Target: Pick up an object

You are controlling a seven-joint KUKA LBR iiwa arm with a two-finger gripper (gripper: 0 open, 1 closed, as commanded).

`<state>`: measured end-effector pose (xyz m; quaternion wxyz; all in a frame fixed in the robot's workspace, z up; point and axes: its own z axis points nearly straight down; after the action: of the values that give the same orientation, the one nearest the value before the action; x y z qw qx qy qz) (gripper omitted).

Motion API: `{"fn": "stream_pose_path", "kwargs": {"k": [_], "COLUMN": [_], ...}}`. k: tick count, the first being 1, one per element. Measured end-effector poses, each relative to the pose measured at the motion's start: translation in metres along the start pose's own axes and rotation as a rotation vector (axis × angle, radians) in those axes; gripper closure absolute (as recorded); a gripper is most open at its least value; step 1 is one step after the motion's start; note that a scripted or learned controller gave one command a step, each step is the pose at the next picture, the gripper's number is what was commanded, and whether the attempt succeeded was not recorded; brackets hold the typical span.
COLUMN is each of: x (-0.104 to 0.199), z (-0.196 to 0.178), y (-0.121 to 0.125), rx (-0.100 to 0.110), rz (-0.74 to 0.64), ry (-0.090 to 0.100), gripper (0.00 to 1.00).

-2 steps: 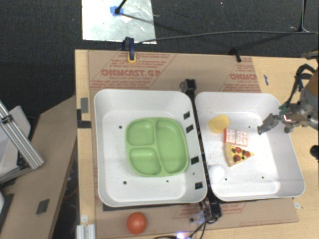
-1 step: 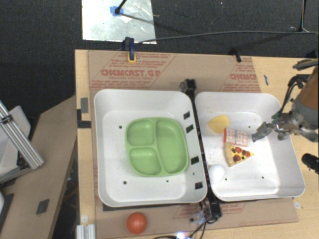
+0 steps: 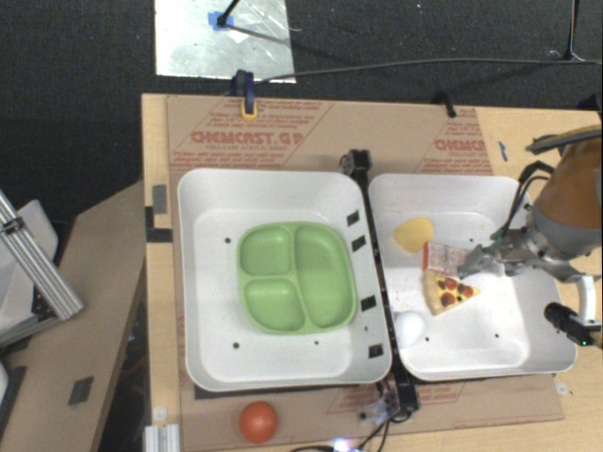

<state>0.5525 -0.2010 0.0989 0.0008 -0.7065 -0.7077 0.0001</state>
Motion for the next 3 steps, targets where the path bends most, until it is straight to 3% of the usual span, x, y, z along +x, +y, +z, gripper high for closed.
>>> {"fn": "stream_pose_path", "kwargs": {"k": [1, 3], "x": [-0.001, 0.007], "z": [-0.014, -0.116], "y": [0.001, 0.002], "rx": [-0.006, -0.009], "rz": [0.000, -0.004], "ry": [-0.002, -0.003], "gripper": [1.00, 1.00]}}
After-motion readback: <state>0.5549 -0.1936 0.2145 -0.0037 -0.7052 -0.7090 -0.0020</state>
